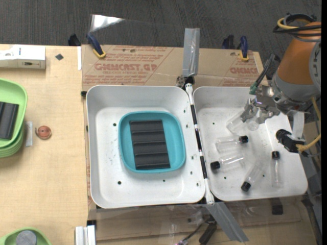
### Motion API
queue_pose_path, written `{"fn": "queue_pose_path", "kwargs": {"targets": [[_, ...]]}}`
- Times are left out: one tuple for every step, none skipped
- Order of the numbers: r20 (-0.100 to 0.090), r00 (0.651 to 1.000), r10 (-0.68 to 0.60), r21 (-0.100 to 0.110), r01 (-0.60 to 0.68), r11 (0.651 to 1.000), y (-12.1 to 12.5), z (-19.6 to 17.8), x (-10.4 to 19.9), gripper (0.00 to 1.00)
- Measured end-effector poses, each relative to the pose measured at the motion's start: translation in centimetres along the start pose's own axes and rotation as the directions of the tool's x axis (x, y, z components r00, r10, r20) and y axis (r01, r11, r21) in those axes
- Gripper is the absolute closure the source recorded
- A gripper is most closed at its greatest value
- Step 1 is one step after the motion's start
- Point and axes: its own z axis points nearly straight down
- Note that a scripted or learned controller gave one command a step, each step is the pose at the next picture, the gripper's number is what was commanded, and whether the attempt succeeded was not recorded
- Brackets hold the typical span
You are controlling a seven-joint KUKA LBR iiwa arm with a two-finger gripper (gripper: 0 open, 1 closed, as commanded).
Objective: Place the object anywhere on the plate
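Note:
A teal plate [124, 139] lies in the left bin [102, 177], and a black ridged block [149, 144] rests on its middle. Several clear vials with black caps lie loose in the right bin [286, 188]: one [230, 144] near the centre, one [228, 162] below it, one [252, 178] toward the front, one [276, 167] at the right. My gripper [253, 111] hangs low over the back of the right bin. Another clear vial [236, 122] lies just left of and below it, touching or nearly touching it; I cannot tell if it is gripped.
Cardboard [133, 65] with clamps stands behind the bins. On the bench at the left are a green tray [13, 121], a white box [23, 57] and a small reddish disc [44, 131]. A black cable fitting [284, 137] hangs at the right bin's edge.

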Motion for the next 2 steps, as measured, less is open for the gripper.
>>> {"fn": "queue_pose_path", "kwargs": {"targets": [[-0.001, 0.992, -0.125, 0.0, 0.125, 0.992, -3.6, -1.0, 4.4, 1.0], [-0.001, 0.989, -0.145, 0.0, 0.145, 0.989, -7.3, -1.0, 10.2, 1.0]]}}
